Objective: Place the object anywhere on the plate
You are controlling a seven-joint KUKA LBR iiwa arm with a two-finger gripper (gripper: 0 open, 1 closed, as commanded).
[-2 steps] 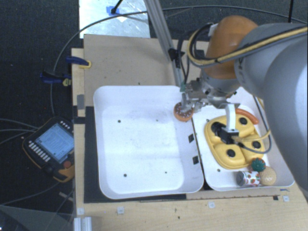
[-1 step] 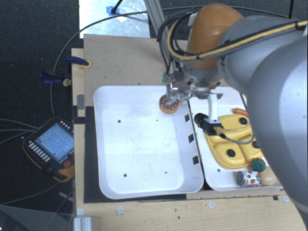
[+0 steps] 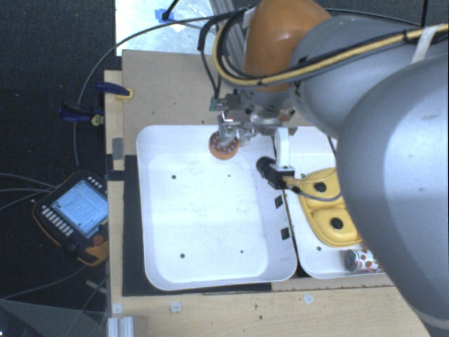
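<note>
A small round orange-brown object sits at the tips of my gripper, above the far edge of the left bin. The fingers are closed on its top. The yellow plate lies in the right bin, to the right of the gripper and nearer the camera. The grey arm hides much of the plate's right side. A black connector on the arm hangs between the object and the plate.
A small printed can lies in the right bin near its front edge, beside the plate. Black tape marks run along the divide between the bins. A teach pendant and blue clamps sit left of the bench.
</note>
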